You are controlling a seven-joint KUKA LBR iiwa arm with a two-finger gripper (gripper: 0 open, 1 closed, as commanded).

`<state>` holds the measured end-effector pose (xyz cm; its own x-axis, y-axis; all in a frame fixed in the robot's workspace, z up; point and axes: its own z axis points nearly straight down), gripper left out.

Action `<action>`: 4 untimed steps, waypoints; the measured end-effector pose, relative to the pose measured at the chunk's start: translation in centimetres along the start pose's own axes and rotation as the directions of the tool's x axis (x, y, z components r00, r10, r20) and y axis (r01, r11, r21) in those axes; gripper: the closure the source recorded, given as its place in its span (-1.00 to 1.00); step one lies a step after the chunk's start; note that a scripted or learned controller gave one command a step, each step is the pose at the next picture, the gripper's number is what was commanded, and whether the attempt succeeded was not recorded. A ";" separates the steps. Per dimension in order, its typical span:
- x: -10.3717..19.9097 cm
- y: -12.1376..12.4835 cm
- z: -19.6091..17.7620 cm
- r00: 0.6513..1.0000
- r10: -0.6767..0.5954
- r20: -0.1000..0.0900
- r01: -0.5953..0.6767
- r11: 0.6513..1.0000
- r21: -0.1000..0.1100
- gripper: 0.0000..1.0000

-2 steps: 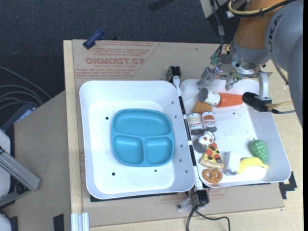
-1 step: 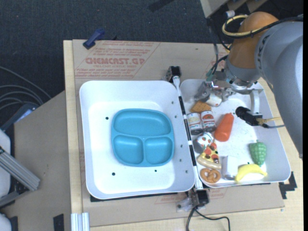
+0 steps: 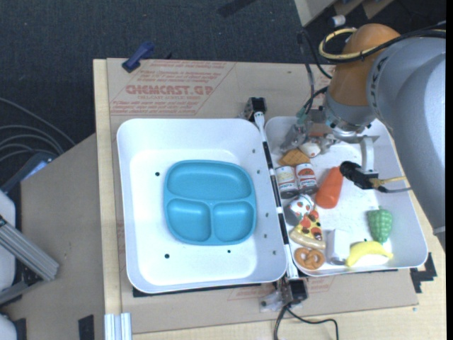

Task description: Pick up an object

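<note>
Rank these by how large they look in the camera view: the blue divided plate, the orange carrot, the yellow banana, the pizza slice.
1. Blue three-compartment plastic plate, by far the largest.
2. Orange toy carrot and yellow toy banana: too alike in apparent size to rank.
3. Toy pizza slice, slightly smaller, though not by much.

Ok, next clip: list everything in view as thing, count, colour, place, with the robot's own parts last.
bins: 2, white, side by side on the bench
divided plate: 1, blue, left bin
carrot: 1, orange, right bin centre
cans: 2, brown-red labels, right bin's left side
pizza slice: 1, yellow-red, below the cans
pretzel: 1, brown, right bin's near edge
banana: 1, yellow, near right corner
green toy: 1, above the banana
arm: 1, grey and orange, over the right bin's far end
</note>
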<state>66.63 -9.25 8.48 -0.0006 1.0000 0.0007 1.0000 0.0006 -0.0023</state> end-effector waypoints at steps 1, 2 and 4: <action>0.0 0.1 -1.1 1.000 0.000 0.000 0.000 1.000 -0.001 1.00; 5.5 -1.7 -10.0 1.000 0.000 0.000 0.000 1.000 -0.003 1.00; 9.6 -8.8 -17.0 1.000 0.000 0.000 0.000 1.000 0.000 1.00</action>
